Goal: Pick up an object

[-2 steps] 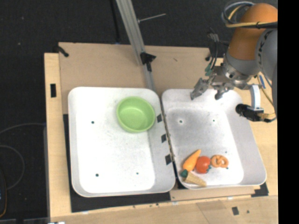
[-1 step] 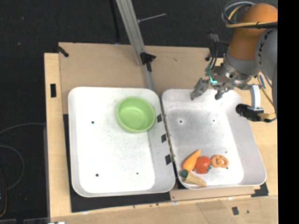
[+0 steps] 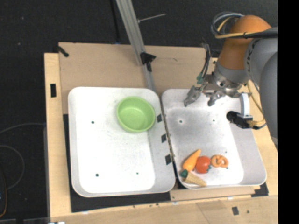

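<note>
The gripper (image 3: 202, 99) hangs with fingers spread and nothing between them over the far end of the right bin (image 3: 243, 171), well apart from the carrot (image 3: 191, 160), which lies at the near end, long axis slanted.

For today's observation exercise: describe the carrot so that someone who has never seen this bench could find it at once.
Start at the right-hand white bin and look to its near corner, where small toy foods cluster. The carrot is the slanted orange piece at the cluster's left, beside the red tomato. It alone is long, tapered and plain orange.
</note>
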Controlling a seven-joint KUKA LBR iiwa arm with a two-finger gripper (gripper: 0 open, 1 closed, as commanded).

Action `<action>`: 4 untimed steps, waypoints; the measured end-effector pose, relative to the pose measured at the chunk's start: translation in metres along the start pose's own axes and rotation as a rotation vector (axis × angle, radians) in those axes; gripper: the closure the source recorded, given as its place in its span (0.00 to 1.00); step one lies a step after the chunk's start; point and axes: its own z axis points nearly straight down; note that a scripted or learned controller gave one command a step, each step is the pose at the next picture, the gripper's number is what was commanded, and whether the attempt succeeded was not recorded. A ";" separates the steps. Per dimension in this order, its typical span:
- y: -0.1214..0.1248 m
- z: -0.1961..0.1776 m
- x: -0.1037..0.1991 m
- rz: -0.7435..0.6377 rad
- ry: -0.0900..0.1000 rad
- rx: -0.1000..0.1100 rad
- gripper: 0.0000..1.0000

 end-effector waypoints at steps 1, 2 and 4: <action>-0.009 0.049 -0.007 0.005 -0.001 0.000 0.00; -0.009 0.072 -0.009 0.006 -0.001 -0.002 0.00; -0.001 0.009 -0.018 0.006 -0.001 -0.010 1.00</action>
